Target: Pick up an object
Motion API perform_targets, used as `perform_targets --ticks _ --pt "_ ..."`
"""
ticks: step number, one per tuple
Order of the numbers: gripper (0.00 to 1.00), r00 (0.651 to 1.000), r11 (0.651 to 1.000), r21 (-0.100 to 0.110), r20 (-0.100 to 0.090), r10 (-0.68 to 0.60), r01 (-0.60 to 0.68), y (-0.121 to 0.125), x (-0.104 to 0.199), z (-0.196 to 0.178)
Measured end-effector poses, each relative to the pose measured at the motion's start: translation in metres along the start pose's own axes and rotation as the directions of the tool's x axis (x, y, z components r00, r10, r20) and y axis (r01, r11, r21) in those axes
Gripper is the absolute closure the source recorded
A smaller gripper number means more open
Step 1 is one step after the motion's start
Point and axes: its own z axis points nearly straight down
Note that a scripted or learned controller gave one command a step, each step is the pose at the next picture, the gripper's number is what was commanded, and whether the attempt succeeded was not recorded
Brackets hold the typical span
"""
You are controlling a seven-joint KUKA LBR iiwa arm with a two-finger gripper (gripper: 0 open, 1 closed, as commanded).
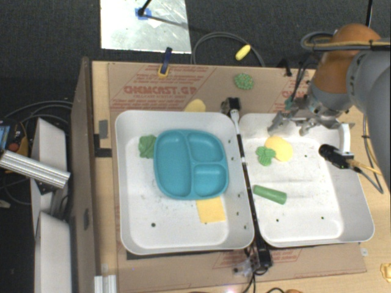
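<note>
1. Nearest the camera, a yellow square slab (211, 211) lies on the floor of the left bin (131, 224), its far edge tucked just under the rim of a blue divided plate (190, 163).
2. In the right bin (348, 224), a green cylinder (269, 193) lies on its side near the middle divider, well apart from the other pieces.
3. Farther back in that bin, a small green leafy piece (265, 156) touches a yellow rounded object (279, 148).
4. A green leafy piece (146, 146) sits against the plate's left rim in the left bin.
5. The gripper (299, 122) hangs over the right bin's far edge, just beyond the yellow rounded object and not touching it; how wide its fingers stand cannot be told from this angle.
6. Behind the bins, on the cardboard sheet (153, 90), lie a green round knobbly item (244, 81) and a pale yellow piece (195, 106).
</note>
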Motion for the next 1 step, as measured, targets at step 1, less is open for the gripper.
perform_targets --ticks 1 --pt "0.00 1.000 1.000 0.003 0.001 0.003 -0.003 -0.0101 0.0303 0.0565"
